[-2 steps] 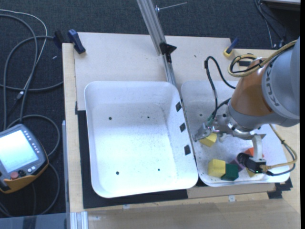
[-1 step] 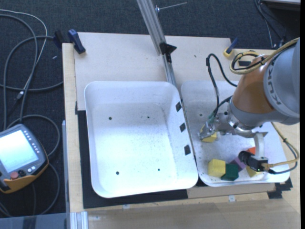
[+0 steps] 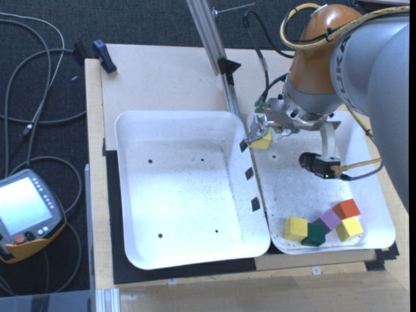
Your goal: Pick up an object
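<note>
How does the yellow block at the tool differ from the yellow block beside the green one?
The yellow block at the tool sits between the fingers of the tool, near the right bin's far left corner. The yellow block beside the green block rests on the bin floor near the front rim, touching the green block. Both are small yellow cubes.

A dark grey carpeted floor (image 3: 39,5) surrounds a pale wooden bench (image 3: 162,77). Thin black cables (image 3: 26,77) loop across the carpet at nine o'clock. A grey handheld control pendant with an orange underside (image 3: 26,216) lies at eight o'clock. A slanted aluminium rail (image 3: 205,25) rises at twelve o'clock.
</note>
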Robot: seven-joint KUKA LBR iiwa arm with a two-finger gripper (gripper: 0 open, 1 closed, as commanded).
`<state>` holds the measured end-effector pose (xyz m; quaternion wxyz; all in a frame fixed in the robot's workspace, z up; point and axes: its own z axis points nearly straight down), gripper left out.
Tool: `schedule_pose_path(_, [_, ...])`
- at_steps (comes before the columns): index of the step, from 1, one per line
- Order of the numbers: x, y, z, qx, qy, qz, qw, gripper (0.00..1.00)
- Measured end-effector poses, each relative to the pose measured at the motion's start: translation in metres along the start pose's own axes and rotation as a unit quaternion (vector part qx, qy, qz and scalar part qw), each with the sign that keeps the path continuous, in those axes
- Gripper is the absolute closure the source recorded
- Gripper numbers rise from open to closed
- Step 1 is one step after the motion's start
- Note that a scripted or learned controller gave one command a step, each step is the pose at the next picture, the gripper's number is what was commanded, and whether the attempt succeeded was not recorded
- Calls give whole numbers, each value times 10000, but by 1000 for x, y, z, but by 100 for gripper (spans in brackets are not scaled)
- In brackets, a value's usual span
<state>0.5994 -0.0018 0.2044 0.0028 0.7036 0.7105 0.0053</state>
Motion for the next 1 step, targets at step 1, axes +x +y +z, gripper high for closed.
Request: schedule_pose_path(1, [66,-80,5,101,9,9,9999,100])
